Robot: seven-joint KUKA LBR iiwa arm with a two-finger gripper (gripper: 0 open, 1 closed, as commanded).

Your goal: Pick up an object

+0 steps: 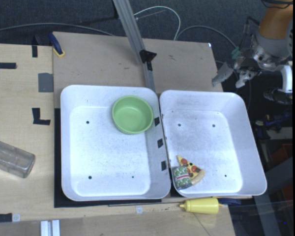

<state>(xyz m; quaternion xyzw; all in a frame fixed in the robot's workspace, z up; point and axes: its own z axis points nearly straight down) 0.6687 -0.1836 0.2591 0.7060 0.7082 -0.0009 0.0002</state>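
A green bowl (pixel 132 114) stands upright in the back of the left bin (pixel 65 146). In the front left corner of the right bin (pixel 253 151) lies a small pizza-slice toy (pixel 188 172), flat on the floor. My gripper (pixel 231 77) hangs off the bench past the right bin's far right corner, well away from both objects. Its two fingers are spread apart with nothing between them, so it is open.
A yellow squeeze bottle (pixel 202 205) lies on the bench just in front of the right bin. A clear plastic tumbler (pixel 10 158) lies on its side at the far left. A grey pole (pixel 132 28) slants down to the gap between the bins.
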